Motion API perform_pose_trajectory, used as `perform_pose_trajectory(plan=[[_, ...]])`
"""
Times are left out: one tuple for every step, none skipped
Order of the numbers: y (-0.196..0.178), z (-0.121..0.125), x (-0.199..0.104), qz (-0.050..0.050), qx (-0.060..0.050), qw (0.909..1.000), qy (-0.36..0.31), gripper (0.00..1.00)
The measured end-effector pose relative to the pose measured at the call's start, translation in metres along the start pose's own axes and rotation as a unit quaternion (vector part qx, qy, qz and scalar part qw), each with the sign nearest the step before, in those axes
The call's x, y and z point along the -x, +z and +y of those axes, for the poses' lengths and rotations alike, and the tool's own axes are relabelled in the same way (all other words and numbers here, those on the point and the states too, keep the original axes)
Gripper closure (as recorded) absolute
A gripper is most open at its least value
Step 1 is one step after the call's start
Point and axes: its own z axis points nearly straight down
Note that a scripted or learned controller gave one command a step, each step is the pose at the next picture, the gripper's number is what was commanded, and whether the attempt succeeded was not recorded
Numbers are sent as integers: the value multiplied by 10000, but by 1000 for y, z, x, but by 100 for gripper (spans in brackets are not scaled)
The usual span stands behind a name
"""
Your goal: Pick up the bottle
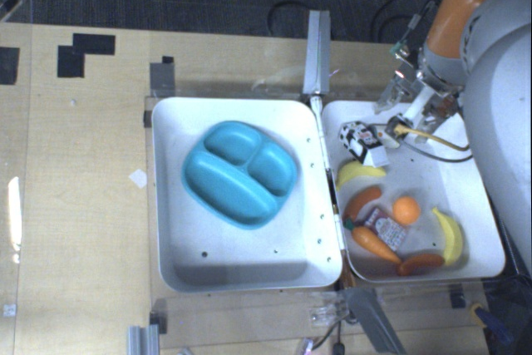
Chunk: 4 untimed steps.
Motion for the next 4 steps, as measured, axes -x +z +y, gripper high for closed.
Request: perform_pose_trajectory(plan=[[30, 13, 64, -2, -6, 9972, -750, 0], [11, 38, 73, -1, 1, 9951, -990, 0], [2, 38, 70, -5, 5, 9946, -1038, 100], [-82, 20, 79, 2, 5, 9997, -263, 100]])
